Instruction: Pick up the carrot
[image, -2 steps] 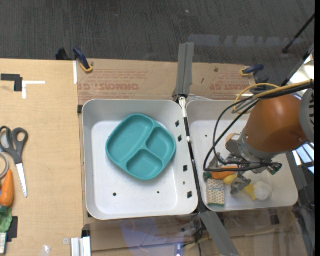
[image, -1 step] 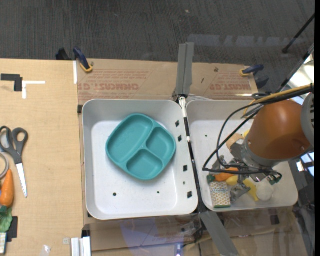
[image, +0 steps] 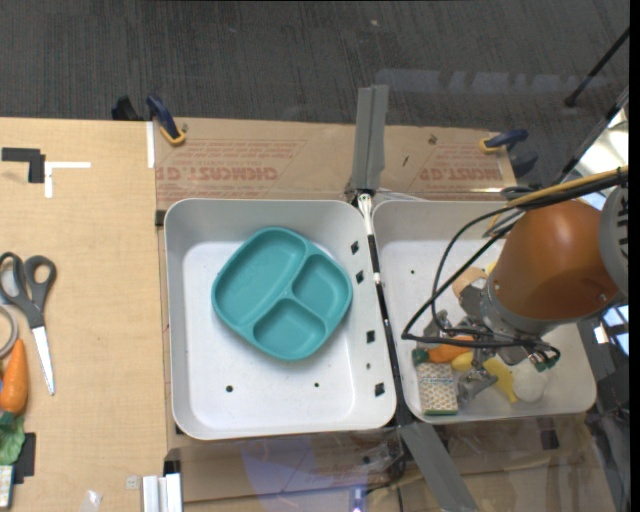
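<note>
On the bench at far left lie scissors (image: 30, 300) and, below them, a toy carrot (image: 13, 378) outside both bins. The left bin (image: 190, 330) holds a teal divided plate (image: 283, 292). My arm (image: 550, 262) hangs over the right bin (image: 395, 240), my gripper (image: 478, 362) low among an orange piece (image: 445, 353), a yellow piece (image: 505, 380) and a speckled sponge (image: 436, 388). I cannot tell my grip's state.

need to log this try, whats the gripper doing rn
Gripper: low in the right bin over the carrot; grip cannot be told.
</note>
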